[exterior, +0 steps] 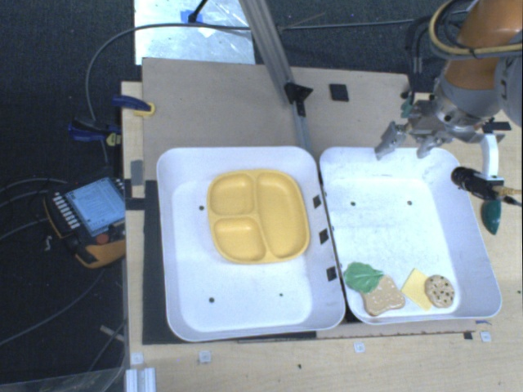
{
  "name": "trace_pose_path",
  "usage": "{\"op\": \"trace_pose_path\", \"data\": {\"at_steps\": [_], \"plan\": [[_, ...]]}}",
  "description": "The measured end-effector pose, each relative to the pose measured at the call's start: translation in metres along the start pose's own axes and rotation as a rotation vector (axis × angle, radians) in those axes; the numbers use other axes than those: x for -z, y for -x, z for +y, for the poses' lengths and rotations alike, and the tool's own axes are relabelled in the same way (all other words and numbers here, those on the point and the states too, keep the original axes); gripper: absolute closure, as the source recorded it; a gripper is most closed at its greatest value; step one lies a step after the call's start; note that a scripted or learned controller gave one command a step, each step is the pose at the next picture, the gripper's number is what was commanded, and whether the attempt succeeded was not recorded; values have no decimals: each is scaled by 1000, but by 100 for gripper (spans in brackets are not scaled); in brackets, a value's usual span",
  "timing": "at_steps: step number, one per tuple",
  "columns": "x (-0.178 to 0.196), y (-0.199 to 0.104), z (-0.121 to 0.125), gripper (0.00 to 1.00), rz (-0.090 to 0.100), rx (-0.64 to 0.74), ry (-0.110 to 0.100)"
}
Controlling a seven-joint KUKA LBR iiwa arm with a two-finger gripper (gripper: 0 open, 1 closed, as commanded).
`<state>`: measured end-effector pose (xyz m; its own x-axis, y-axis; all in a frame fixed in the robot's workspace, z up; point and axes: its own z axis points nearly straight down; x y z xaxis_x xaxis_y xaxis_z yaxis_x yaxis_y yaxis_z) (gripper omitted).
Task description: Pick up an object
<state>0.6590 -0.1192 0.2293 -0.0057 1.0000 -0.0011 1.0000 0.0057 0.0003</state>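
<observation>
The gripper (406,142) hovers over the right bin's (409,211) far edge, fingers apparently apart and empty; the toy foods, bread slice (382,296) among them, lie well nearer, along its near edge.

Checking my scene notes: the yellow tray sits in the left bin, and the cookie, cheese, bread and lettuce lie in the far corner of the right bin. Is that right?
One thing is off. The camera view shows the cookie, cheese, bread and lettuce in the near corner of the right bin, not the far one. The yellow tray does sit in the left bin.
</observation>
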Motion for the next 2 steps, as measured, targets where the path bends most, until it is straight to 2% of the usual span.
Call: {"op": "trace_pose_path", "data": {"at_steps": [2], "plan": [[-119,-5,9,0,0,2,-1]]}}
